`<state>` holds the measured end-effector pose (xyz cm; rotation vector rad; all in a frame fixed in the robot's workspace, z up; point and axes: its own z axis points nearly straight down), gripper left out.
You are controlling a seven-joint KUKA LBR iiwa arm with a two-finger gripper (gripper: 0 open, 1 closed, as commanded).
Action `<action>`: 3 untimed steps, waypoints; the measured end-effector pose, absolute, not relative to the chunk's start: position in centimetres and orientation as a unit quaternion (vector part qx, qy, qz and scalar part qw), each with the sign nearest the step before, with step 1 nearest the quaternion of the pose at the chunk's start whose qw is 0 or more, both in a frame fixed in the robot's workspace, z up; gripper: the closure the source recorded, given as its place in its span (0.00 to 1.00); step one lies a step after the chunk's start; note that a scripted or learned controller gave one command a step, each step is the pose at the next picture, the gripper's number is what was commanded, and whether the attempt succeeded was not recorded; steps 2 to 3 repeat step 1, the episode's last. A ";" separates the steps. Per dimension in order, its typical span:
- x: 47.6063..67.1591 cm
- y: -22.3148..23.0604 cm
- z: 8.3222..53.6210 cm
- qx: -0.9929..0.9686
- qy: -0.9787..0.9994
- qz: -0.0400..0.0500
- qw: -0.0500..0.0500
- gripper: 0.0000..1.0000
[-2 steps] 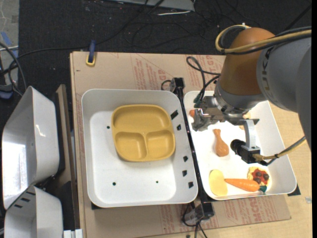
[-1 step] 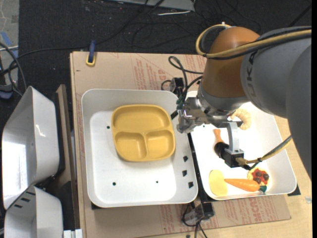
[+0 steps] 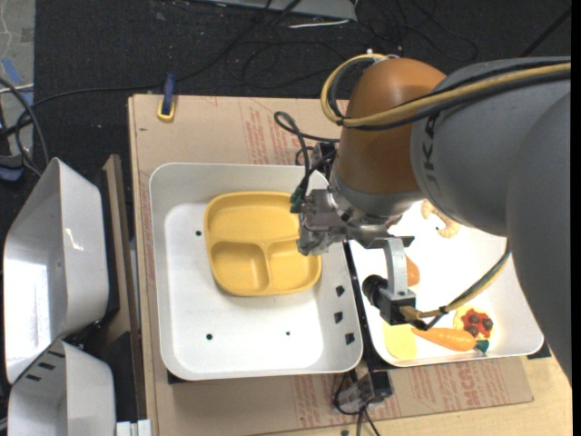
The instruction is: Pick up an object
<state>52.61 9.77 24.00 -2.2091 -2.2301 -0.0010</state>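
The gripper (image 3: pixel 311 230) sits low over the right rim of the yellow divided plate (image 3: pixel 259 243), which lies in the left bin (image 3: pixel 182 334). Whether anything is clamped cannot be told from this angle; the wrist body hides the contact. The risk I see is a thin-rim pinch: a shallow, slick plastic plate may tilt and slide free as it lifts, or snag the bin wall just beside it. In the right bin (image 3: pixel 517 334) lie a toy carrot (image 3: pixel 447 339), a yellow piece (image 3: pixel 398 341) and a small red item (image 3: pixel 476 321)
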 end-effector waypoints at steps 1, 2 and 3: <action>52.7 9.4 24.0 -0.706 -0.708 0.000 0.000 0.00; 52.7 9.4 24.0 -0.706 -0.708 0.000 0.000 0.00; 52.7 9.4 24.0 -0.706 -0.708 0.000 0.000 0.00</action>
